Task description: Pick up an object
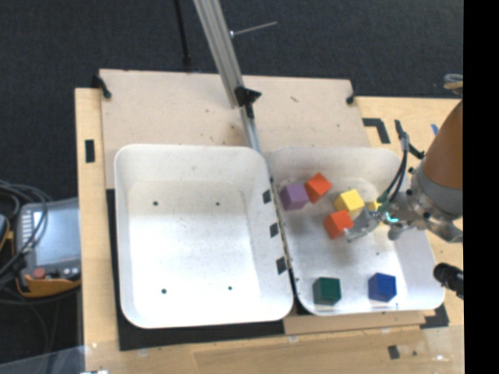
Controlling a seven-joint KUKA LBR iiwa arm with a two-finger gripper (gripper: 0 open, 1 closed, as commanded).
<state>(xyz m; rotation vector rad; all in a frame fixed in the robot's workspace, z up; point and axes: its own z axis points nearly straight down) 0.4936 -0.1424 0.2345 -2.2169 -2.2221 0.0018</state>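
- Nearest cam: green cube (327, 290) and blue cube (382, 287), side by side but apart, along front edge of right bin (421, 283).
- End effector (365, 226) sits low in right bin, just beside red-orange cube (338, 224) and just below yellow cube (350, 201). Can't tell if it's open, closed or gripping anything; tip is small and blurred, no cube visibly between its parts.
- Likely target, my guess: red-orange cube or yellow one, both next to the tip. Those two look touching or nearly so.
- Risk 1: cubes crowded, so tip may land on an edge or on both at once and push them aside rather than grab.
- Risk 2: a nudge could slide red-orange cube toward purple cube (294, 195) and 2nd orange cube (317, 186), which sit touching near the divider side; pile gets tighter.
- Risk 3: corner grab = cube twists out on lift.
- Other stuff: left bin (125, 209) w/ nothing visible inside; metal pole (222, 45) slanting across back of desk (171, 100), well clear of the arm.
- In the way: only neighbour cubes. Green & blue are well apart from the tip, easier picks imo.
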